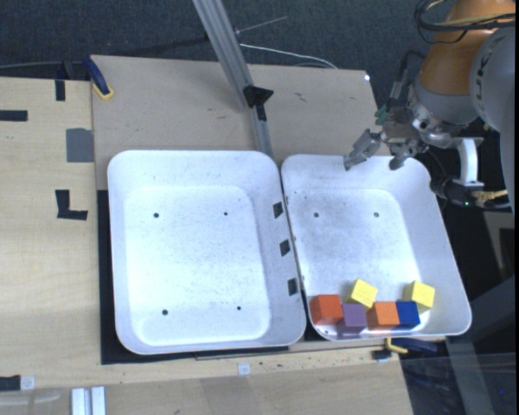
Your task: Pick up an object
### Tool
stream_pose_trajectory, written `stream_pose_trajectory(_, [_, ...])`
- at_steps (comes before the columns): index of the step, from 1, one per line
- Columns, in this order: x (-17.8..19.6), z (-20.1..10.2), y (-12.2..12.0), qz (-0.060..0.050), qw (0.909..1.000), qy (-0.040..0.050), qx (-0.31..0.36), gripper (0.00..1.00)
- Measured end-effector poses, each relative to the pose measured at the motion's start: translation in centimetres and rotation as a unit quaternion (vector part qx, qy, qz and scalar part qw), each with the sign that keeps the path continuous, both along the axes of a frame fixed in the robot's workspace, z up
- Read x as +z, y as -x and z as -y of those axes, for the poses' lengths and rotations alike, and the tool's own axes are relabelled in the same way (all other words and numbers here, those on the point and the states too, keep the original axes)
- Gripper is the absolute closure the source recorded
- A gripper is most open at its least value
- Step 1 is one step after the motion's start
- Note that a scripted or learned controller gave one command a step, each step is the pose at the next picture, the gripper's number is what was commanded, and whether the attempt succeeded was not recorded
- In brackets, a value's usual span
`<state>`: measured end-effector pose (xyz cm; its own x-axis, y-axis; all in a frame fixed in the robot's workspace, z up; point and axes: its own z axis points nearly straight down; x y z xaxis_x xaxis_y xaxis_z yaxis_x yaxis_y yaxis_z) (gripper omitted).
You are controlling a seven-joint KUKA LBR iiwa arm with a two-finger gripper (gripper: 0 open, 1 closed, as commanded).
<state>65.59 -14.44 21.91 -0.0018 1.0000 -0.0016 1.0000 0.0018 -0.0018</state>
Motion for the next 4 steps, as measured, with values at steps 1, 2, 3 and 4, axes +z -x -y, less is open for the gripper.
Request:
stream_pose_trajectory(1, [-7.9, -1.8, 8.3, -0.007, 1.0000, -0.0023, -0.001, 0.00])
stream_pose_trajectory(2, [-13.1, -3.9, 3.0, -0.001, 1.0000, -0.0014, 0.001, 0.00])
stream_pose_trajectory(3, [-12.7, -0.4, -1.0, 0.002, 1.0000, -0.0001, -0.001, 0.00])
stream_pose_trajectory(4, [-12.7, -2.7, -1.8, 0.001, 1.0000, -0.0009, 0.001, 0.00])
